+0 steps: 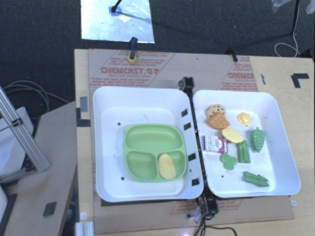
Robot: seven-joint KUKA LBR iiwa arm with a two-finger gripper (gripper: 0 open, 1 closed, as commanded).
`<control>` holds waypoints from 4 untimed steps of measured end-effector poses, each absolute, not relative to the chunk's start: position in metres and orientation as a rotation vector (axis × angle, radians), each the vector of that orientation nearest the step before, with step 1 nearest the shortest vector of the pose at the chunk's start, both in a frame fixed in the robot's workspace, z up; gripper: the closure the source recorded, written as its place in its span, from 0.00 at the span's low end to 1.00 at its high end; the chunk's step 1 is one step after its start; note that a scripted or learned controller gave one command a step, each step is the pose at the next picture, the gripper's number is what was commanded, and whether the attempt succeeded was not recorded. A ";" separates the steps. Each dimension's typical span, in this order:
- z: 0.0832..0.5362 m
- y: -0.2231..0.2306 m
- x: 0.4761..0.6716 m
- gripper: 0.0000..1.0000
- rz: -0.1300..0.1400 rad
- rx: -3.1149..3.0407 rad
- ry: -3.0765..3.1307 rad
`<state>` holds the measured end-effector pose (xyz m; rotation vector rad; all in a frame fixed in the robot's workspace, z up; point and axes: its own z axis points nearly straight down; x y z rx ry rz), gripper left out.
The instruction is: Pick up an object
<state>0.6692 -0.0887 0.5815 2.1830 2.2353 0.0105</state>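
Gripper: can't tell whether it's wide, narrow or holding anything.

Nearest in the right bin (pixel 283 132), a green pod (pixel 256 179) is lying alone near the front wall. Just beyond, a green broccoli-like piece (pixel 228 161) is sitting beside an upright-lying green stick (pixel 243 151). A pink & white carton (pixel 214 144) is resting w/ a yellow slice (pixel 232 135) touching its far right corner. A bumpy green fruit (pixel 257 139) is lying to the right of that. Farther back, an orange waffle piece (pixel 218 121) is touching a cookie (pixel 215 110); a small yellow item (pixel 244 118) is sitting apart.

In the left bin (pixel 110 132), a green divided tray (pixel 152 139) is holding a yellow oval (pixel 167 166) in its near-right compartment.

Beyond the bins, a yellow clamp (pixel 132 57) is gripping the bench edge, and a silver sheet (pixel 117 14) is lying on the floor.
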 end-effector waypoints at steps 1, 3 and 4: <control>0.593 -0.089 0.669 1.00 0.013 2.177 2.235; 0.605 -0.089 0.669 1.00 0.014 2.170 2.237; 0.605 -0.089 0.669 0.00 0.014 2.169 2.239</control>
